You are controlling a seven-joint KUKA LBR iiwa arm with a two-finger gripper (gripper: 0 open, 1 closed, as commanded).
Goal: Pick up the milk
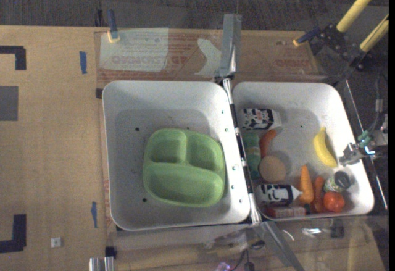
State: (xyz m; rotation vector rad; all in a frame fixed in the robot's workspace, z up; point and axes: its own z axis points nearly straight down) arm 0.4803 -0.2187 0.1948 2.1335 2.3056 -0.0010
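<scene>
A small white milk carton (259,118) with black cow patches lies on its side in the right bin (296,94), at the bin's back left corner against the dividing wall. A second, similar black-and-white carton (278,194) lies on its side near the front left of the same bin, with a tan round item just behind it and carrots to its right.
The right bin also holds a banana (325,147), carrots (307,183), a tomato (334,201), a tan round roll (273,168) and a green item (251,152). A green divided plate (184,166) lies in the left bin (123,140). A small metal fitting (361,149) sits at the right rim.
</scene>
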